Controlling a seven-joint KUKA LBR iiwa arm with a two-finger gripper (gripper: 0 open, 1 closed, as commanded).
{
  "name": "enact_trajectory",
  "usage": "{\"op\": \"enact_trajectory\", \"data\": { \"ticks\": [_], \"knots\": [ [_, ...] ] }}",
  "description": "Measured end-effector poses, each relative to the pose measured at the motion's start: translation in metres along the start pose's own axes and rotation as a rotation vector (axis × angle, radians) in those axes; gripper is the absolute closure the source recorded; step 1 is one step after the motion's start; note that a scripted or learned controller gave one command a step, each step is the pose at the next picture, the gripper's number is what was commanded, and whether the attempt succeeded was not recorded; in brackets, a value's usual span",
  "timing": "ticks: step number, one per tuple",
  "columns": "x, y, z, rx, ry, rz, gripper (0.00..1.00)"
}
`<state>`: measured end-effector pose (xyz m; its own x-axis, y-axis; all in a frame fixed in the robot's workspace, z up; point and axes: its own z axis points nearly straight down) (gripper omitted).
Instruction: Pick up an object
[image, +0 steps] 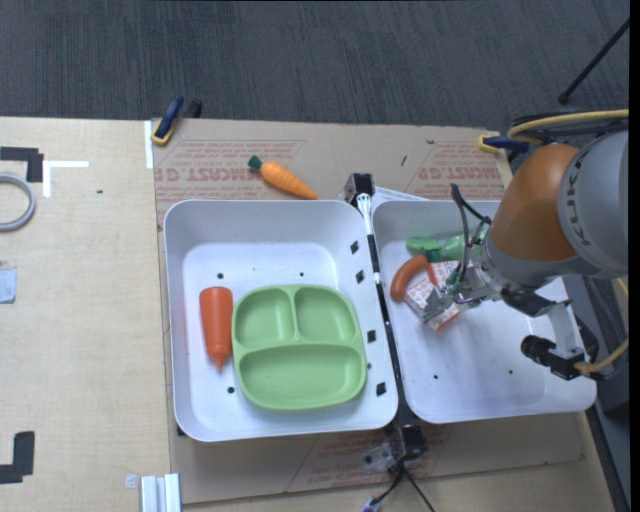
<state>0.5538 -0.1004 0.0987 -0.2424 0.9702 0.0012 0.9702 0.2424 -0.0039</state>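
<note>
Nearest the lens, the left bin (180, 330) carries a green divided plate (298, 347) with an orange cylinder (216, 324) lying just beside its left rim, long axis running near-to-far. Neither is close to the arm.

Right bin (500, 390) — the work is here. Gripper (462, 290) sits low over the bin's far-left part, the grey-and-orange wrist bulking above and to its right. Directly at its tip: a small crinkled packet (436, 297), white with red print, tilted, touching or nearly touching the tool. Whether the packet sits between the tool's two sides or merely beside them cannot be told; the wrist and cabling hide that, so the gripper's state stays unknown.

Packet lies just left of the tool, toward the shared bin wall. Touching the packet's left edge is a red curved piece (405, 275), long axis slanting from near-left to far-right. A green piece (437, 244) lies just beyond, crosswise.

Judgement: the cluster is tight — a close on the packet may nudge or catch the red piece, and the bin wall leaves little room leftward.

Outside the bins, a toy carrot (283, 178) rests on the cardboard, well apart.
</note>
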Motion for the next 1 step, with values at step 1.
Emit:
{"op": "enact_trajectory", "data": {
  "ticks": [1],
  "knots": [
    [0.0428, 0.0119, -0.1382, -0.002, -0.002, 0.09, 1.0]
  ]
}}
